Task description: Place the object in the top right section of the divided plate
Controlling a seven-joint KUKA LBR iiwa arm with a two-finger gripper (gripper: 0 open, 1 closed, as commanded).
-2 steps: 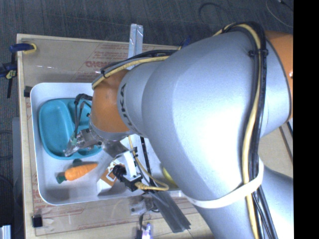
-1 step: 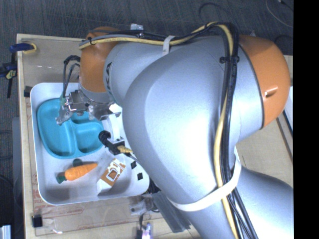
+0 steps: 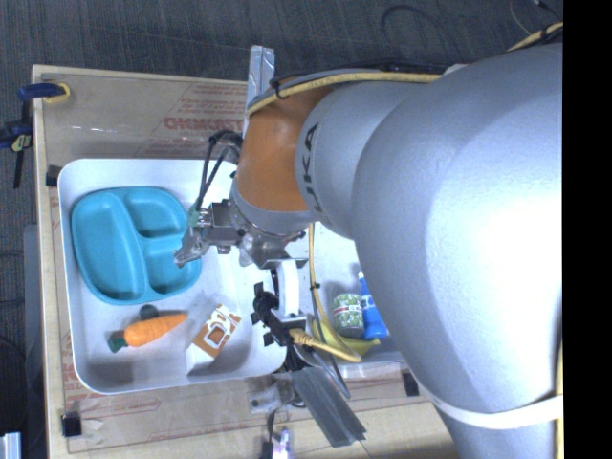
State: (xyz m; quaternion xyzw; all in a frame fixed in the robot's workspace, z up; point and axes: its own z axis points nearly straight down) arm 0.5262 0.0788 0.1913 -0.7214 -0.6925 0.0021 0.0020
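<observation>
Our gripper [image 3: 191, 242] sits at the right rim of the blue divided plate [image 3: 120, 247], can't tell its state, probably lining up a drop, while the toy carrot [image 3: 148, 331] lies below in the white bin [image 3: 76, 352].

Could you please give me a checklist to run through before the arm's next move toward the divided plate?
1. Blue divided plate sits flat in left bin: ok.
2. Plate's top right section free of things: ok.
3. Gripper over plate's right edge: ok.
4. An object held by the gripper: cannot tell.
5. Toy carrot and small carton lie off the plate: ok.
6. Right bin's items, partly behind the arm: cannot tell.
</observation>
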